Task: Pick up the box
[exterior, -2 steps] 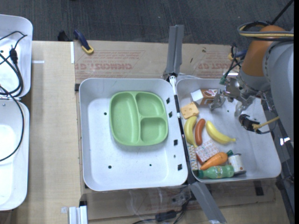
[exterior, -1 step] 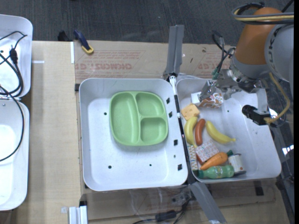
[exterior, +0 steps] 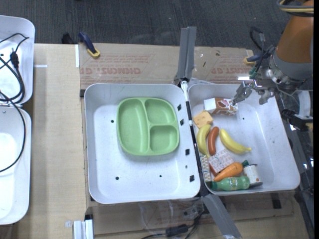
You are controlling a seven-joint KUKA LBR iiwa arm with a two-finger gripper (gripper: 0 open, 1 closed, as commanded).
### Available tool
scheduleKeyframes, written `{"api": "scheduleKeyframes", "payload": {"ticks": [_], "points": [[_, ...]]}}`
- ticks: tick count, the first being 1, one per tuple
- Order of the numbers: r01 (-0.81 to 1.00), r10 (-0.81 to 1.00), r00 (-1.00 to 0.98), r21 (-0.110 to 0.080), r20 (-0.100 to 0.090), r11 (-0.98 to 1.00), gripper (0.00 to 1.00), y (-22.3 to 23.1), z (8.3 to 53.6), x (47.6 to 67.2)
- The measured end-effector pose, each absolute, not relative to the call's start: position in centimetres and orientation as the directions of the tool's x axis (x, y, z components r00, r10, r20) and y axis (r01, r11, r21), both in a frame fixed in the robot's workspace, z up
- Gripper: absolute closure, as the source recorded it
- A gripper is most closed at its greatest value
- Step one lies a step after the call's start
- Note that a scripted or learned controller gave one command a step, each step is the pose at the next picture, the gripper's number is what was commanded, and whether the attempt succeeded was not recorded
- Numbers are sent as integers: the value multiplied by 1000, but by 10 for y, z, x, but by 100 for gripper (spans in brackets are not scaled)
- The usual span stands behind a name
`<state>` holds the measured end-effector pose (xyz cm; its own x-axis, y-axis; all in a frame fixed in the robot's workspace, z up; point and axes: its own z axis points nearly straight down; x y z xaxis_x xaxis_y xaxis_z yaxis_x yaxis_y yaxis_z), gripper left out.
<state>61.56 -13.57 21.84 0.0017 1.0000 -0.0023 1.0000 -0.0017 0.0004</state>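
The box [exterior: 226, 106] is small, brown and red, and lies near the back of the right bin [exterior: 271, 133], next to a white block [exterior: 209, 104]. My gripper [exterior: 252, 94] hangs over the back right of that bin, just right of the box. Its two fingers stand apart, and the left fingertip [exterior: 242, 92] is close to the box's right end. Nothing sits between the fingers. The orange band of the arm [exterior: 295, 39] rises at the right.
The right bin also holds a cheese wedge [exterior: 203, 119], two bananas [exterior: 234, 142], a sausage [exterior: 213, 139], a carrot [exterior: 228, 171], a green bottle [exterior: 230, 184] and a small can [exterior: 251, 173]. A green divided plate [exterior: 148, 126] lies in the left bin [exterior: 99, 148].
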Motion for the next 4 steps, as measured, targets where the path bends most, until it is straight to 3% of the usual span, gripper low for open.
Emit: {"api": "scheduleKeyframes", "payload": {"ticks": [1, 2, 3, 4], "points": [[976, 976, -219, -2, -1, 219, 0, -103, 223, 615], [972, 972, -235, -3, 0, 235, 0, -186, 117, 575], [972, 972, -233, 0, -1, 233, 100, -186, 127, 576], [972, 972, -234, 0, 0, 234, 0, -186, 126, 576]]}}
